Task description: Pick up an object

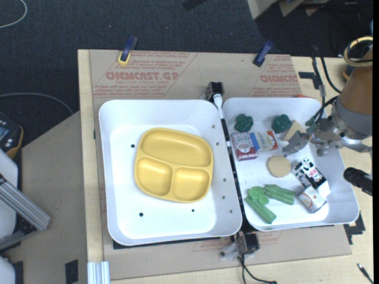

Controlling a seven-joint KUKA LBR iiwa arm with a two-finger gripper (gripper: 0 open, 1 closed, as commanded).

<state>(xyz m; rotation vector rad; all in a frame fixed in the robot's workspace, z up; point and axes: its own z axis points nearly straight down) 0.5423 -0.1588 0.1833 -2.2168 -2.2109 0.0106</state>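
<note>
1. The surface (pixel 177 70) is a brown printed board clamped at its far edge, there to give both bins a flat, fixed footing.
2. The left bin (pixel 118 135) is shallow, white and smooth, and it carries a yellow tray (pixel 173 164), a glossy moulded plastic piece with three rounded compartments, lying flat near the middle.
3. The right bin (pixel 349 203) sits edge to edge with the left one and holds all the small candidates for picking, scattered loosely so each can be reached from above.
4. The arm comes in from the right, and my tool (pixel 317 136) hangs over the right bin's far right side, just beside a pale wedge-shaped piece (pixel 291 132). I judge it is lining up a pick, but I cannot tell how its grasping end stands, and I see nothing in its grip.
5. Green bean pods (pixel 269 197) lie near the front, bumpy and elongated (awkward shapes, I expect).
6. A red and white packet (pixel 251 144) lies flat by the dividing edge.
7. A round tan disc (pixel 278 166), matte, rests mid-bin.
8. A black and white carton (pixel 311 173) and a small can (pixel 312 200) lie close together.
9. Two knobbly dark green lumps (pixel 244 123) sit at the back.
</note>
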